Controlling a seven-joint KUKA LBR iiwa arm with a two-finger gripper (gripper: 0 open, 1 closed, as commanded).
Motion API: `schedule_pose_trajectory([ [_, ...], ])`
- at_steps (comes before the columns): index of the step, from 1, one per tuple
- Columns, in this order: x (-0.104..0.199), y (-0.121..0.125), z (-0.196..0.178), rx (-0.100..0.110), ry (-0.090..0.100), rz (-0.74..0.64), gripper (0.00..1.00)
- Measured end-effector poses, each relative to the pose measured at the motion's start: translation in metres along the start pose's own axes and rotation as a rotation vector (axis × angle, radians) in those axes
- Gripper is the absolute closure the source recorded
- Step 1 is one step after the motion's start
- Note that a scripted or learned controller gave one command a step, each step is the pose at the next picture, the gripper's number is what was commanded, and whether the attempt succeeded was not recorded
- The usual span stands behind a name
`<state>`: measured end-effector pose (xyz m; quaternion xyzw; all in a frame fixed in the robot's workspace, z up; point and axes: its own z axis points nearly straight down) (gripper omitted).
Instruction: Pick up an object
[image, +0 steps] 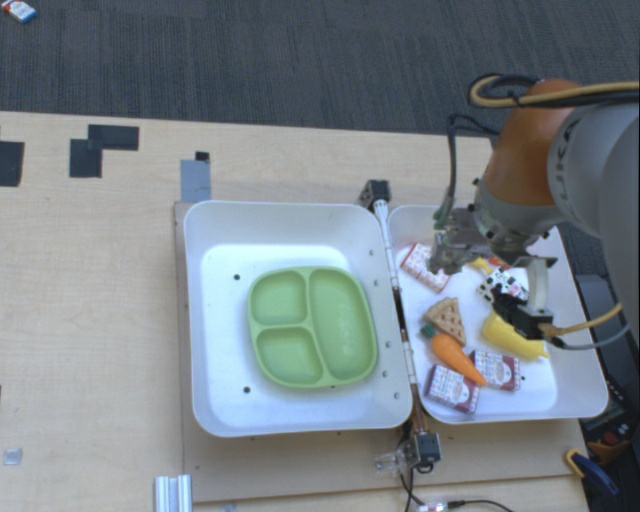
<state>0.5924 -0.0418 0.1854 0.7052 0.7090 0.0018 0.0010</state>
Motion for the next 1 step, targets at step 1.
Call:
schedule_pose_trajectory([
  [1,-0.0007,-0.0005,0.0005,0.002,-0.001,0.000,0.00],
])
